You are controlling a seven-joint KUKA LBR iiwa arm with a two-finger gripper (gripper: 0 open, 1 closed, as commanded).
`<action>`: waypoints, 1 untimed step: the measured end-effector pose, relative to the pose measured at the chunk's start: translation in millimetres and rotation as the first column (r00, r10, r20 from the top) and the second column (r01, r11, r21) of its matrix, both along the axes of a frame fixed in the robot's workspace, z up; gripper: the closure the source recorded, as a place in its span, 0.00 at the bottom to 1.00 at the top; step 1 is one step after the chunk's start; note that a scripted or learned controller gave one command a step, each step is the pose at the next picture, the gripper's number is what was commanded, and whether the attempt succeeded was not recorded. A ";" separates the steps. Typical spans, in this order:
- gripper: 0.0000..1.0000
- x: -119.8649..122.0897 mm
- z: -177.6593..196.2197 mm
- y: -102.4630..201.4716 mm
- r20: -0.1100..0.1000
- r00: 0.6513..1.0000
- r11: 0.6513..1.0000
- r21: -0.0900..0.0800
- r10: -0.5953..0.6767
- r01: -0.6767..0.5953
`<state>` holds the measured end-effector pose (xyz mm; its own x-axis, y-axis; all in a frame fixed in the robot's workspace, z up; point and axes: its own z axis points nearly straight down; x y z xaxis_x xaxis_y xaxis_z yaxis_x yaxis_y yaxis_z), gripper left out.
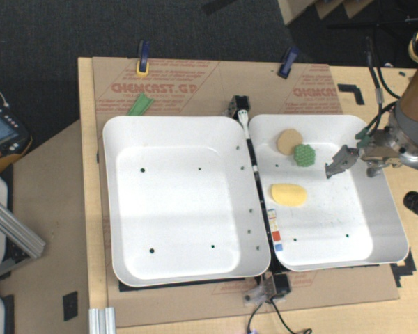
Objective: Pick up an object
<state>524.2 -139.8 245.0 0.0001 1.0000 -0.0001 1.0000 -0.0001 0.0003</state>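
So the gripper (341, 163) is hanging over the right bin (376, 249), coming in from the right edge with the grey arm (411, 127) behind it. Honestly can't tell whether it's spread or closed from this angle, it's just a dark shape pointing left, and nothing is visibly caught in it.

Using that right bin as the reference: three things sit in its far-left part. A tan round piece (289, 142) is nearest the far wall, a green bumpy ball (304, 154) is touching it or just beside it on the near-right side, and a yellow oval lump (289, 195) lies apart from those two, closer to the bin's middle and near its left wall. The gripper tip is just to the right of the green ball, not touching it as far as I can see, and it's well apart from the yellow one.

The left bin (125, 186) butts up against the right bin's left wall. Both rest on a brown cardboard sheet (195, 82), and a small green strip (139, 104) lies on that cardboard, well left of the right bin, past the left bin's far corner.
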 end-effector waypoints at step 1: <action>0.00 20.9 133.2 -70.7 0.018 1.000 1.000 -0.011 -0.005 0.005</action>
